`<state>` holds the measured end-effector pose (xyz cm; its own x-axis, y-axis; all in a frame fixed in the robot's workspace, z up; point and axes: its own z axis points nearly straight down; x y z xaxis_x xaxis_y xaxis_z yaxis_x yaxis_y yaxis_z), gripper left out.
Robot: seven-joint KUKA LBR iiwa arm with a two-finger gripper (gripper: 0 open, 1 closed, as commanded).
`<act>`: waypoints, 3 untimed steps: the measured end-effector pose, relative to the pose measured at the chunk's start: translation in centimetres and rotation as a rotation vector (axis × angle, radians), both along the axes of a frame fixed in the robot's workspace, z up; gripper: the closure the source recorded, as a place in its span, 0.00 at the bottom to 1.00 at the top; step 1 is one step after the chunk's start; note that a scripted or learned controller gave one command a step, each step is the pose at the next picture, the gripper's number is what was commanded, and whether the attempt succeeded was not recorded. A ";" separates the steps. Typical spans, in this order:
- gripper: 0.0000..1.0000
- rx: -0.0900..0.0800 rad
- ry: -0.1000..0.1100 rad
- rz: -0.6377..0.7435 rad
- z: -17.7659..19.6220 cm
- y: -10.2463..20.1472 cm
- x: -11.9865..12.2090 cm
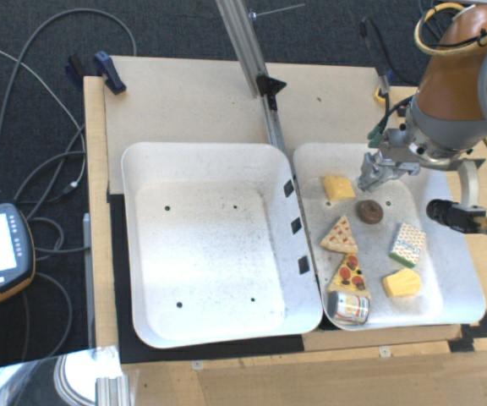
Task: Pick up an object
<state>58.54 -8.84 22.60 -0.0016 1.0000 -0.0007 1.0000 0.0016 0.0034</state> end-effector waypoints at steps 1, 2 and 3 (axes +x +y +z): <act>1.00 0.004 0.004 0.005 0.8 4.7 -0.7; 1.00 0.005 0.007 0.005 1.8 9.7 -2.3; 1.00 0.005 0.008 0.006 2.1 15.9 -3.7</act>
